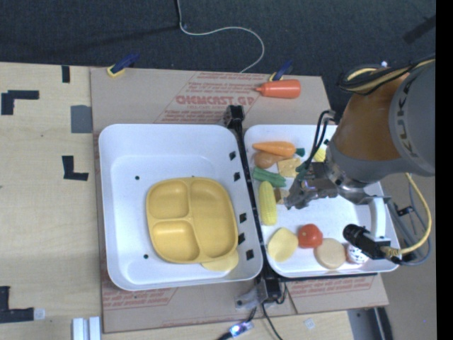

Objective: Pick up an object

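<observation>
My claw [301,193] hangs low over the right bin [368,266], dark against the white floor, and from up here I cannot tell how it is set or whether it has anything; nothing visibly sits in it, so I call it empty-handed for now. It hovers over a bare patch in the middle of the toy food, which I take as a lining-up spot, since targets lie on every side. Just to its left lies the corn cob [267,202], lengthwise along the bin wall, with a green piece [272,177] slanting across its top end, so a clean pinch there looks awkward. Above that the carrot [274,148] lies flat near the back wall, a brownish piece [264,160] tucked under it and a pale yellow chunk [289,166] beside. Below my claw the tomato [309,236] stands apart from its neighbours, the fairest candidate in my view, flanked by a yellow slice [282,244] and a pale round slice [330,253]. My grey wrist and orange band [368,129] cover the bin's right half. Across the divider, the left bin [113,190] holds a yellow divided tray [191,219] with a yellow scrap [219,263] peeking out below it. Outside, another carrot [279,88] rests on the cardboard [205,94], out of play.
</observation>
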You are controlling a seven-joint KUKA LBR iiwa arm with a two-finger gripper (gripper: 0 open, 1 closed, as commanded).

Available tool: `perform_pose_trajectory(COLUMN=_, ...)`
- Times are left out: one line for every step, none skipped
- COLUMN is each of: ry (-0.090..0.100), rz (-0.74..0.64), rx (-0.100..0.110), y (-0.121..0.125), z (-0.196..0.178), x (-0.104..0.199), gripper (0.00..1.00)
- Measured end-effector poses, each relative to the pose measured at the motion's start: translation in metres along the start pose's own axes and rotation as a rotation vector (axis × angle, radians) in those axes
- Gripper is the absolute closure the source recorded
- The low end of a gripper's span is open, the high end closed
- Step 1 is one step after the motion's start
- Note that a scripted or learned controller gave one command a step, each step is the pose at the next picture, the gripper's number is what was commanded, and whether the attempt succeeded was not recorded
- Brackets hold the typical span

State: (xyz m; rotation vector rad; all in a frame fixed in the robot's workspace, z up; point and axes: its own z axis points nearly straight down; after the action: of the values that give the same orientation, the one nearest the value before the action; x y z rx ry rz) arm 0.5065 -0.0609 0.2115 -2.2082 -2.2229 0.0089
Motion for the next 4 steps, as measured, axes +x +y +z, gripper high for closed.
perform_pose_trajectory(ry=-0.001, rz=0.0, rx=0.001, y=-0.019, z=0.003, x=0.05, gripper=1.0)
perform_pose_trajectory(ry=-0.002, rz=0.003, rx=-0.003, y=-0.024, z=-0.018, x=0.056, gripper=1.0)
perform_pose_trajectory(ry=-0.003, rz=0.005, rx=0.001, y=-0.021, z=0.002, x=0.061, gripper=1.0)
perform_pose_trajectory(ry=-0.002, rz=0.004, rx=-0.002, y=-0.023, z=-0.018, x=0.061, gripper=1.0)
